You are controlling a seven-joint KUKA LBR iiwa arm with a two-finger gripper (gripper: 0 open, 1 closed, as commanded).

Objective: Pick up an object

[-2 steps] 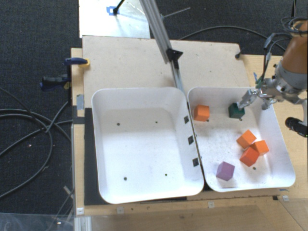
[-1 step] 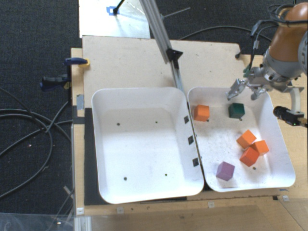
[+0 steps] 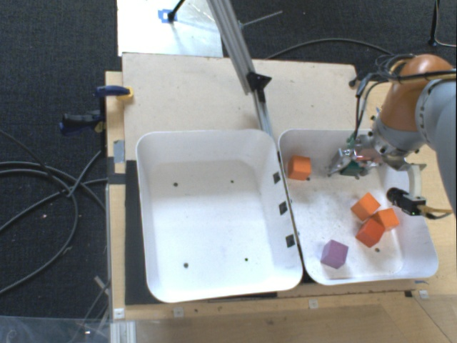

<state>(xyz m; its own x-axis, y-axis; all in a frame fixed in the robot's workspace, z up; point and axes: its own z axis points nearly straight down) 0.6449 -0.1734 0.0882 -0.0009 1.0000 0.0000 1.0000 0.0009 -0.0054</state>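
Nearest the camera, the front rims of two shallow white bins sit side by side on the bench. Left bin: bare floor with a few small dark specks, nothing else inside. Right bin: holds the blocks. A purple cube lies near the front edge, left of centre. Behind it to the right, three orange blocks bunch together: a darker orange-red cube touching a lighter orange cube, with a third orange cube just behind and against them. A separate orange cube sits alone at the back-left of this bin, close to the wall shared with the left bin. Gripper hangs low over the bin's back half, to the right of the lone cube and apart from it; nothing shows between its fingers; fingers too small and cluttered to read, so cannot tell whether spread or closed. Grey arm with orange band enters from the right, overhanging the bin's back-right corner. Farther back: bare tan board, a slanted metal pole crossing it down to the bins' junction, a blue clamp at the board's left edge, black cables on dark carpet.
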